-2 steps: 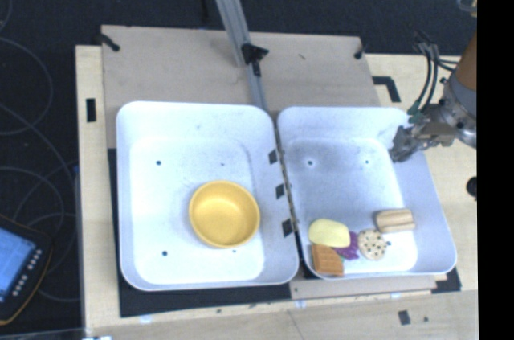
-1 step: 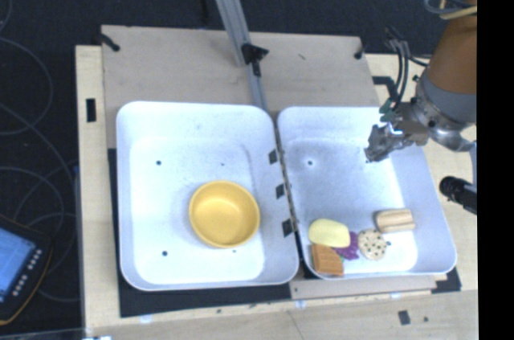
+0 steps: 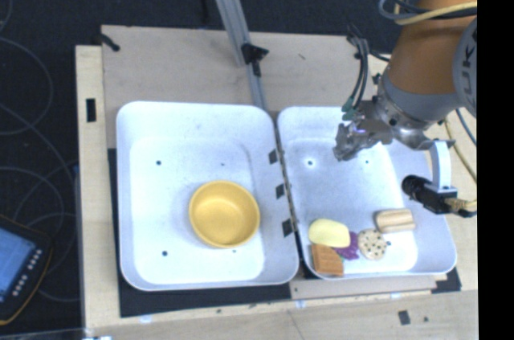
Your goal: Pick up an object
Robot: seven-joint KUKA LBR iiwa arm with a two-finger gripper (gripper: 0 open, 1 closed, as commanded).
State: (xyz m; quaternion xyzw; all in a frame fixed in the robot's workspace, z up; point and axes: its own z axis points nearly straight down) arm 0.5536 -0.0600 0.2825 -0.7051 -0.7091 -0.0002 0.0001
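My gripper [image 3: 347, 145] hangs over the back part of the right bin [image 3: 321, 178], above bare white floor, with nothing seen between its fingers. Along that bin's front lie a yellow lemon-shaped piece [image 3: 329, 232], an orange-brown wafer [image 3: 327, 259], a small purple thing [image 3: 351, 252], a round speckled cookie [image 3: 373, 244] and a tan cylinder [image 3: 393, 220]. They are well in front of the gripper. A yellow bowl [image 3: 224, 213] sits upright in the left bin [image 3: 152, 170].
A grey metal rail [image 3: 229, 9] slants from the top down to the divider between the bins. A tablet-like device [image 3: 16, 266] lies on the floor at the far left. Cables trail over the dark floor.
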